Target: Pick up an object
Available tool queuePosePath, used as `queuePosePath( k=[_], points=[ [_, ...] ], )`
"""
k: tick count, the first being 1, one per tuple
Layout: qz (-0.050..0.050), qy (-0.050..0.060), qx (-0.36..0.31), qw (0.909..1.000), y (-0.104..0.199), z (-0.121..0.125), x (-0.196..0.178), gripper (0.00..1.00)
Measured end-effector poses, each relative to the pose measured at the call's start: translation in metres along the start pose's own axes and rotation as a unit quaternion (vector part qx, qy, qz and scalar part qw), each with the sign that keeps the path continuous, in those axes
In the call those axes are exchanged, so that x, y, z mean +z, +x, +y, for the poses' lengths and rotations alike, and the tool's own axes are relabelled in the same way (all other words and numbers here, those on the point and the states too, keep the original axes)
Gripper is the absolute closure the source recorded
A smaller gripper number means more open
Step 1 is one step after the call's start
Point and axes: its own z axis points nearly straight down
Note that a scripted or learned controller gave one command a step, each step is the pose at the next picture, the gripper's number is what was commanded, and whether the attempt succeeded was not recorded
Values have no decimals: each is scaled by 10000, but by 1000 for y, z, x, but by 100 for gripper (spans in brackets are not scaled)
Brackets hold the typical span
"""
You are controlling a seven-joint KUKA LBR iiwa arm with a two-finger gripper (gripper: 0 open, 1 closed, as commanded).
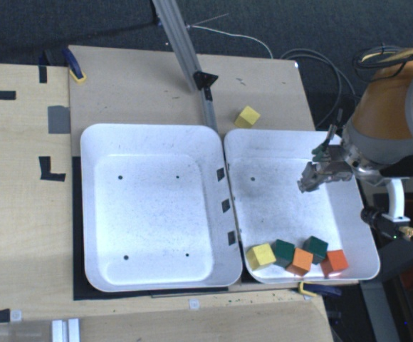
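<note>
1. Nearest the camera, a huddle of small cubes is found along the front wall of the right-hand shallow white bin (349, 212): a small yellow block (260, 254), a dark green block (283, 249), an orange block (301, 261), a second dark green block (316, 246) and a red-orange block (335, 261). They're packed so close that several seem to be touching.
2. These look rigid and light, probably wood or plastic, so nothing should get crushed. Flat opposite faces are the obvious place to be pinched. The yellow one, out at the end of the row, is judged the easiest pick since one side is free.
3. Further back, the grey gripper (310, 180) is seen over bare bin floor, well apart from the cubes. Whether the fingers are spread or pressed together can't be told, honestly too blurry.
4. The left-hand white bin (92, 191) sits beside it.
5. Farthest off, a lone yellow cube (248, 117) is left on the table (135, 84) behind the bins.
</note>
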Motion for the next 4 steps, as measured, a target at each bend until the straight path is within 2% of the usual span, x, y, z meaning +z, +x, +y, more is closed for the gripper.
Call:
queuePosePath(
  k=[1, 2, 3, 4],
  points=[
    [6, 2, -10, 10000, 35, 32, 33, 100],
    [2, -2, 5, 10000, 33, 31, 31, 0],
    [-1, 3, 0, 10000, 33, 31, 21, 100],
    [-5, 6, 1, 10000, 32, 31, 21, 0]
  ],
)
